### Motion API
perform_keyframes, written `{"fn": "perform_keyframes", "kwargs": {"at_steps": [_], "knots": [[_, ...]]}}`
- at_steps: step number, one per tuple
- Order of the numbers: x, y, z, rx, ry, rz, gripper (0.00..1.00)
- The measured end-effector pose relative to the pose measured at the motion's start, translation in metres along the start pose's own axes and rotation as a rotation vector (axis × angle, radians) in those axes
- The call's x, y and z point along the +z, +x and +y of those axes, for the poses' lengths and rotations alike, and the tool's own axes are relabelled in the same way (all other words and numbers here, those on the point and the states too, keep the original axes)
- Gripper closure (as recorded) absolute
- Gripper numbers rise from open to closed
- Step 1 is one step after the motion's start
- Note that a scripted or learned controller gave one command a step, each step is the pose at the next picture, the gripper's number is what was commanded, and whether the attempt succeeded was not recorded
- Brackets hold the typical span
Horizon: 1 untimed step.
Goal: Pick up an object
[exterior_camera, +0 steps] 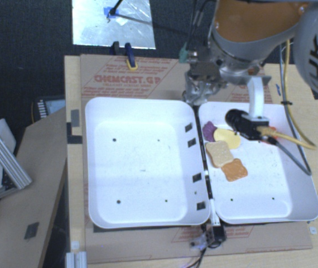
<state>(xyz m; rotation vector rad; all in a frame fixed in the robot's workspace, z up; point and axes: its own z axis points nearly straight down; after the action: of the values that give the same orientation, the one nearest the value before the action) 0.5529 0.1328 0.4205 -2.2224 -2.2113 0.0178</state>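
White plastic, two shallow bins side by side on a cardboard sheet [128, 78] with red print. Left bin [136, 166] and right bin [270, 188] meet at a seam lined with small black clips [192, 143].

All four candidate objects lie in the right bin, bunched against its left wall in the far half:
- purple piece [209, 130], small, rounded, dark violet, nearest the seam.
- yellow disc [227, 138], pale, flat, just right of the purple piece and touching it.
- tan slice [219, 153], squarish, like a bread slice with a lighter face, overlapping the near edge of the yellow disc.
- orange piece [235, 170], toast-coloured, squarish with wavy edges, at the tan slice's near-right corner, touching or nearly so.

Gripper [199, 92] hangs at the far rim where the two bins meet, grey metal under the orange-banded wrist. It sits just beyond the purple piece, apart from the cluster. Whether the claw is clenched or released cannot be told from this angle.

Beyond the bins: a shiny metal sheet [114, 15] on the dark floor, and a blue and yellow clamp [130, 54] at the cardboard's far edge.
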Motion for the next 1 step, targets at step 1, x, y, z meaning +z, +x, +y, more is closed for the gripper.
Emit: {"fn": "perform_keyframes", "kwargs": {"at_steps": [1], "knots": [[0.0282, -0.0146, -0.069, -0.005, -0.008, 0.003, 1.0]]}}
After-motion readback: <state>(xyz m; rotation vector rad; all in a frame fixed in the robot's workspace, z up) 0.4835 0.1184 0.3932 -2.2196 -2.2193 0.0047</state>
